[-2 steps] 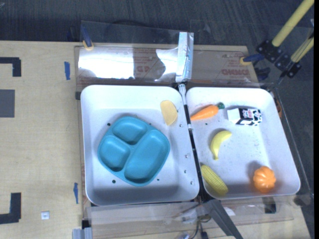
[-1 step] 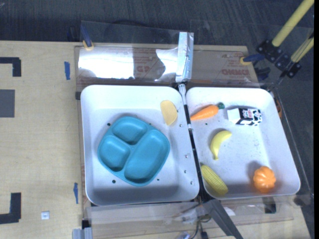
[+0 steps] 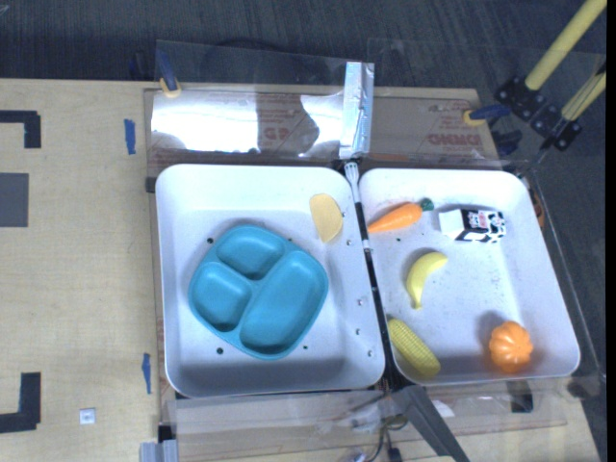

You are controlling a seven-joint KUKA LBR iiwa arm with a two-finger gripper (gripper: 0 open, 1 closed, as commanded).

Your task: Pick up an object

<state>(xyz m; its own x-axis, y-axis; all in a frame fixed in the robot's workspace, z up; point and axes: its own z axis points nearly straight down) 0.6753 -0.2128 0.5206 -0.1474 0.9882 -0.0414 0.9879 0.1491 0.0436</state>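
Yellow banana (image 3: 423,275) lies just below the carrot (image 3: 397,218), ungrasped; reaching comes next. Pincer state: I cannot tell.

White bins (image 3: 192,354) hold a blue tray (image 3: 258,290), orange carrot (image 3: 397,218), yellow banana (image 3: 423,274), and orange pumpkin (image 3: 510,346).

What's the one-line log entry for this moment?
left bin: blue tray, yellow chip | right bin: carrot, banana, corn, orange pumpkin, milk carton | nothing lifted
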